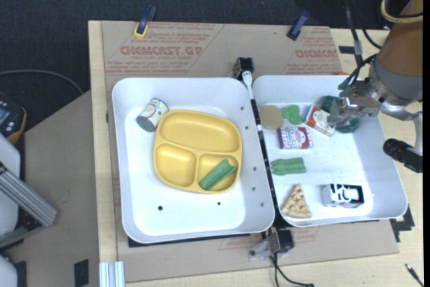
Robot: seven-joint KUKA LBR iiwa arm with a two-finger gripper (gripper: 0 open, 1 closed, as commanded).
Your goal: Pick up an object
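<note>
My gripper [344,115] hangs low over the upper right part of the right bin [383,165]. It is right beside a small red and white carton [318,119] and over a dark green object [331,104] that it partly hides. Other pieces in this bin are a tan round disc [271,117], a light green piece [292,113], a red and white packet [294,138], a green bumpy strip [288,166], a pizza slice [296,201] and a black and white block [345,195].
The left bin [134,165] holds a yellow divided tray [195,144] with a green pod [218,173] in one compartment, and a small tipped can [152,113]. A ridge [259,144] separates the bins. A black arm part [406,154] sits at the right bin's edge.
</note>
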